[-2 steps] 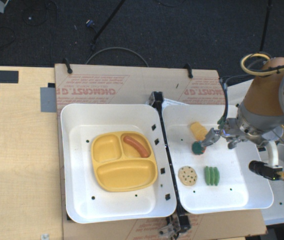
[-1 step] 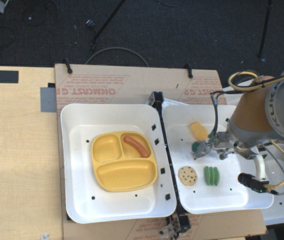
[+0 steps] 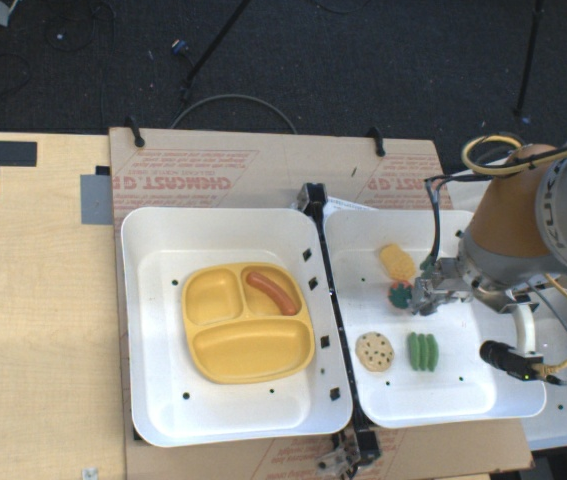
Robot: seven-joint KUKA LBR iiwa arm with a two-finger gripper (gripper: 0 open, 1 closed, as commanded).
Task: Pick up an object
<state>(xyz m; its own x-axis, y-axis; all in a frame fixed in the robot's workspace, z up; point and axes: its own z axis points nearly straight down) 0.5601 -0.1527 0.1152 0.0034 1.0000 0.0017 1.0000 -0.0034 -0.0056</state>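
Observation:
My gripper (image 3: 421,297) reaches in from the right and sits low in the right bin (image 3: 463,393). It is right beside a small red and green toy (image 3: 400,294), which lies just left of it. A yellow corn piece (image 3: 397,261) lies a little above that toy. A round cookie (image 3: 374,351) and a green bean pod (image 3: 422,352) lie nearer the front of the same bin.
The left bin (image 3: 153,318) holds a yellow divided tray (image 3: 248,353) with a hot dog (image 3: 272,291) in its upper right compartment. A black divider (image 3: 328,308) separates the two bins. Cardboard lies under both bins.

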